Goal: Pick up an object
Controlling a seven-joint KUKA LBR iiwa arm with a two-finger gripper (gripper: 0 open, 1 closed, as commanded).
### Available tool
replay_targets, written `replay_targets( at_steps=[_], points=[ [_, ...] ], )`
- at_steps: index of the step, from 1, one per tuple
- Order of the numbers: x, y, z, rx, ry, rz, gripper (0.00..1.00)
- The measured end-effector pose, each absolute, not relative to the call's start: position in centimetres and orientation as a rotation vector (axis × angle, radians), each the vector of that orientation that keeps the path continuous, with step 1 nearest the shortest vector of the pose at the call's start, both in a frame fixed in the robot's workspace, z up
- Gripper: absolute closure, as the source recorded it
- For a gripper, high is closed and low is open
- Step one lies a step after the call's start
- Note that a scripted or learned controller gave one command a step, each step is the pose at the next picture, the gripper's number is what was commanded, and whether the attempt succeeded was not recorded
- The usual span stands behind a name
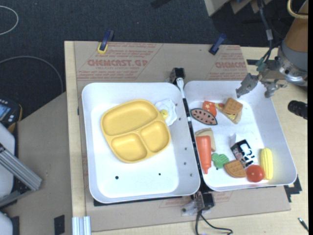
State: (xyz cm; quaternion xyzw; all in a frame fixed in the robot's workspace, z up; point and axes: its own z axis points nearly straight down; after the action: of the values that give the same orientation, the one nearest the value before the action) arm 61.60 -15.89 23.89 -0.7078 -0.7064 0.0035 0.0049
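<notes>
My gripper (257, 88) hangs above the far edge of the right bin (279, 126), its two fingers (244, 86) spread open with nothing between them. Just below and left of it lies a toy toast sandwich (232, 108). Further left are a red strawberry piece (209, 105) and a dark oval slice (203, 115). An orange carrot (204, 151) lies along the bin's left side under a bread piece (205, 132). Near the front sit a green piece (220, 159), a black-and-white object (243, 150), a cookie (235, 169), a tomato (255, 173) and a yellow corn cob (266, 163).
The left bin (98, 170) holds a yellow divided plate (135, 129) and a toy fried egg (166, 110) at its far right corner. A black ridge (187, 131) separates the bins. Clamps (104, 42) grip the board's far edge.
</notes>
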Motion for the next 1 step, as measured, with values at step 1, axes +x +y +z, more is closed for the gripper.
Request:
replay_targets(
  at_steps=[1],
  points=[
    [61.84, -15.86, 24.60, -2.222, -2.222, 0.000, 0.00]
  ],
)
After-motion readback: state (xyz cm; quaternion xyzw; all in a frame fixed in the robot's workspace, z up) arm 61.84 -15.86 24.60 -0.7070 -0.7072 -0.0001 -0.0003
